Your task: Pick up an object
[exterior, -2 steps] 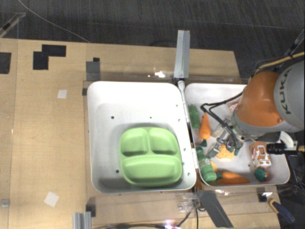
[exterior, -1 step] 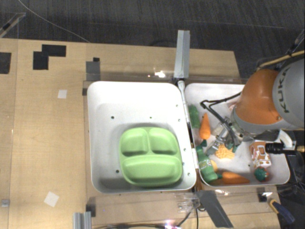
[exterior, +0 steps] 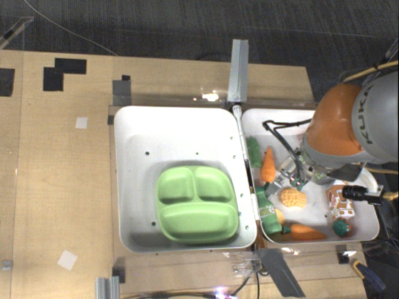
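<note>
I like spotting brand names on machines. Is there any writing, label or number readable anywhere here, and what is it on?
"KU": dark letters on the grey robot arm, cut off by the picture's edge.
Red and white carton in the right bin: printed marks, too small and blurred to read.
Nothing else carries readable text; the green tray is plain.

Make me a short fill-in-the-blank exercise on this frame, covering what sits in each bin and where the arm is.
1. The green divided tray lies in the ____ bin.
2. The arm's wrist band is coloured ____.
3. The gripper hangs just above the yellow ____ in the right bin.
4. The orange carrot lies in the ____ bin.

Missing words: left; orange; corn; right
</note>
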